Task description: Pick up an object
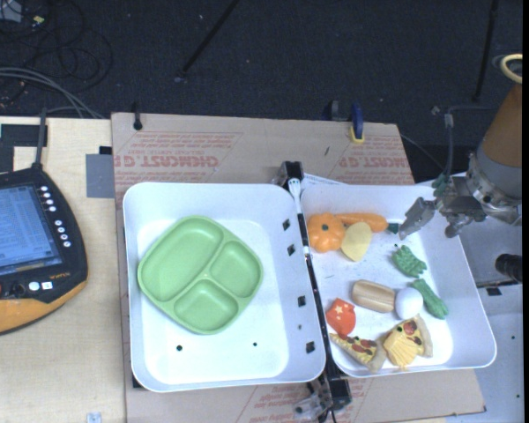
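The arm's gripper (434, 219) hangs over the upper right corner of the right bin (481, 324), its two dark fingers spread apart with nothing between them, one fingertip low near the tip of the orange carrot (363, 220). That bin is crowded with glossy plastic toy food. The carrot lies roughly left to right along the top, its long axis pointing toward the gripper, touching a rounded orange pumpkin-like piece (325, 233) at its left end. A pale yellow, pear-shaped piece (356, 241) leans against both, tilted. To the right a knobbly green vegetable (418, 278) runs diagonally from upper left down to lower right, closest to the fingers. Below sit a tan sausage-shaped roll (373, 295) lying nearly level, a smooth white egg (409, 303) touching its right end, a red strawberry-like piece (340, 316), a pizza slice (359, 349) and a yellow wedge with red spots (406, 343) against the bottom wall. The left bin (159, 359) holds a matte green divided plate (200, 274) with three compartments, well apart from the food. Both bins rest on a cardboard sheet (247, 152); a control pendant with a lit screen (25, 245) lies at the far left.
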`<state>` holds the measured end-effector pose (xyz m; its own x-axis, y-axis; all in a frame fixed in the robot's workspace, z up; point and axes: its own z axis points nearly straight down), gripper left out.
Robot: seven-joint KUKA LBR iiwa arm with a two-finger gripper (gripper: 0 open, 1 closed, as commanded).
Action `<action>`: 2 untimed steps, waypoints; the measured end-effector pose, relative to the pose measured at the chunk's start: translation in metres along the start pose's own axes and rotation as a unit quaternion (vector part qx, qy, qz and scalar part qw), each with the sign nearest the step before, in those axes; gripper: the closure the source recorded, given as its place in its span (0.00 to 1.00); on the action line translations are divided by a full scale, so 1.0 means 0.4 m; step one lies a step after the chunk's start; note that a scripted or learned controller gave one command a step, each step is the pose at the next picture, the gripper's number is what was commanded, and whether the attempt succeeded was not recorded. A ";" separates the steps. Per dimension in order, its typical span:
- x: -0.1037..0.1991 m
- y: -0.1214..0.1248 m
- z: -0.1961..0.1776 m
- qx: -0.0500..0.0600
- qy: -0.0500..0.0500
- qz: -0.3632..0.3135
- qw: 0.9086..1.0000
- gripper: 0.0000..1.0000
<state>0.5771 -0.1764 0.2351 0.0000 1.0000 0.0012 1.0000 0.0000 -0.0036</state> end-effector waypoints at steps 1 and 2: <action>-0.046 0.034 0.355 0.002 -0.001 0.000 1.000 0.00; -0.007 -0.118 0.356 -0.009 -0.004 -0.001 1.000 0.00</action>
<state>0.5295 -0.1791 0.0927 -0.0013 1.0000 -0.0072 0.9999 0.0014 0.0147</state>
